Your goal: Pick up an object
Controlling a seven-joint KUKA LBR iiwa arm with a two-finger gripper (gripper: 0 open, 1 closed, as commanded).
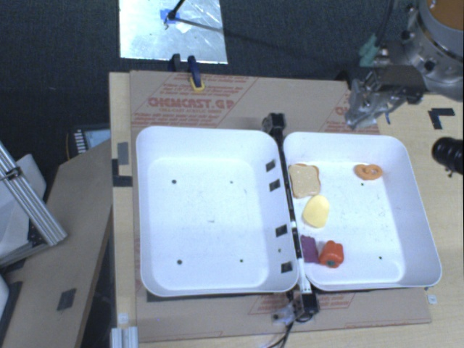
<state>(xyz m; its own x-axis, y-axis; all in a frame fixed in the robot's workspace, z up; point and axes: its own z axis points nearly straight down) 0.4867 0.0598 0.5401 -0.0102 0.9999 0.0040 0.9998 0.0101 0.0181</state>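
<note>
1. The gripper hangs above the right bin's far rim; whether it is spread cannot be told.
2. Nothing lifted: toast slice, yellow piece, pretzel, and orange piece all lie inside.
3. Descent and grasp remain.

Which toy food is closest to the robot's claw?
The orange pretzel, alone near the right bin's back edge, lies closest to the gripper.

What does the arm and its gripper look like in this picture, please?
The arm is grey metal with an orange band at the top right. A teal part and dark cables sit beside the wrist. The gripper is silvery metal, with thin pale fingers.
</note>
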